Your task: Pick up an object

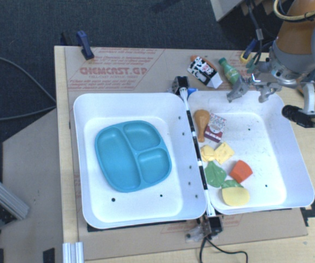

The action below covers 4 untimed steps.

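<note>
— Gripper (250, 91): how is it seen?
— It is seen with fingers spread apart, nothing held between them, above the right bin's (288, 147) far rim.
— And the objects?
— They are found in that bin's left part: a drumstick (201, 120), a yellow piece (235, 196), an orange block (241, 170).

We see a bench (119, 70) topped with printed cardboard, two white bins touching: left bin (86, 147), right bin (288, 147). Behind them on the cardboard: cow-print item (202, 70), green bottle (229, 72).
</note>
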{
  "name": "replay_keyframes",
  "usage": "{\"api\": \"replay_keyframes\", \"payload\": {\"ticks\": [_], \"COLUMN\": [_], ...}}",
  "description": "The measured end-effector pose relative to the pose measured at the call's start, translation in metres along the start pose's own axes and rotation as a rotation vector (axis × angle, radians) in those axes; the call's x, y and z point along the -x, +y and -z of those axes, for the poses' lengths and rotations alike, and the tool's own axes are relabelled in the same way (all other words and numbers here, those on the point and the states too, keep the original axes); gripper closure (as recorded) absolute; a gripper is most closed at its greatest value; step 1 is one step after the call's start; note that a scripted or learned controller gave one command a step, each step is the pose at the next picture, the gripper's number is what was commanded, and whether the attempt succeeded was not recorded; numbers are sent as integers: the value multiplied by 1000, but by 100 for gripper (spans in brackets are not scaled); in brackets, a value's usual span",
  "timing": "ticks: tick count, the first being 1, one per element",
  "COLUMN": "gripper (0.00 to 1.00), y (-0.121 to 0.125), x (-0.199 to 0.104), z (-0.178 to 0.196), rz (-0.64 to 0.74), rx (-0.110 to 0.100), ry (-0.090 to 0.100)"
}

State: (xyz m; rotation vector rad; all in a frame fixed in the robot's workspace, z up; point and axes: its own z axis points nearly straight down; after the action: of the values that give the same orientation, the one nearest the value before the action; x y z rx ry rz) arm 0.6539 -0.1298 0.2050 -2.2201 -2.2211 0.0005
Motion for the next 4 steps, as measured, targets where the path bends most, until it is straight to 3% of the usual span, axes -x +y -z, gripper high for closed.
{"api": "replay_keyframes", "payload": {"ticks": [1, 2, 3, 4], "gripper": [0, 0, 0, 0], "y": [-41, 15, -39, -138], "x": [-13, -2, -31, -31], "z": [-117, -116, -116, -118], "rz": [0, 1, 0, -1], "rx": [6, 9, 9, 7], "ry": [-1, -2, 0, 0]}}
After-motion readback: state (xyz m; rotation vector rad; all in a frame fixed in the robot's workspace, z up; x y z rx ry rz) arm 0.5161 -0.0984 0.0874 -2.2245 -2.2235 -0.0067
